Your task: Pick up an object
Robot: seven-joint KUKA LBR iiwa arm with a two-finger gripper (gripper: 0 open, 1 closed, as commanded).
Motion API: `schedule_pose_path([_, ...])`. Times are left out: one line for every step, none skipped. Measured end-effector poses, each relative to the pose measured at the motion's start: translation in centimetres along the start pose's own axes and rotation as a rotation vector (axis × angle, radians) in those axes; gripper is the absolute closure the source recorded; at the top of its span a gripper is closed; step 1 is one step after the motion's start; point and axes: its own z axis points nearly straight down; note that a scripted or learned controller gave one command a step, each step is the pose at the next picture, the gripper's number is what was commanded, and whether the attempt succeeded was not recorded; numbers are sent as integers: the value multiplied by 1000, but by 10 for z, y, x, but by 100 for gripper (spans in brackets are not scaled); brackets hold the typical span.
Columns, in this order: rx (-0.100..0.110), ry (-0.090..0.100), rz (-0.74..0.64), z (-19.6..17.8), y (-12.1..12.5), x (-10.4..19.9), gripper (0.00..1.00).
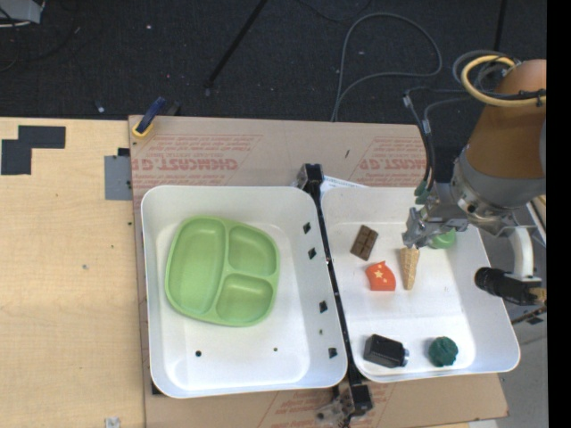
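The nearest candidate is the cone (409,267), a tan wafer-coloured piece lying on the floor of the right bin (482,315), its wide end toward my hand (426,232) and just below it. Whether my hand is clenched or released I cannot tell from this angle; something green (445,236) shows beside it, but nothing visibly sits within my grip, so I judge the pick not yet made: the descent, closing and lift remain. Just left of the cone lies a red piece (381,276), and above that a brown block (363,242); near the bin's front edge rest a black block (386,350) and a dark green lump (443,351), well apart from my hand. The left bin (161,239) holds a green divided plate (222,270). Both bins sit on cardboard (223,154) over a pale wooden table (62,275); beyond it, dark floor with cables (393,25).
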Motion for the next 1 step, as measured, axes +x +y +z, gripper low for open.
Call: schedule_pose_path([0, 0, 0, -4, -1, 52, 100])
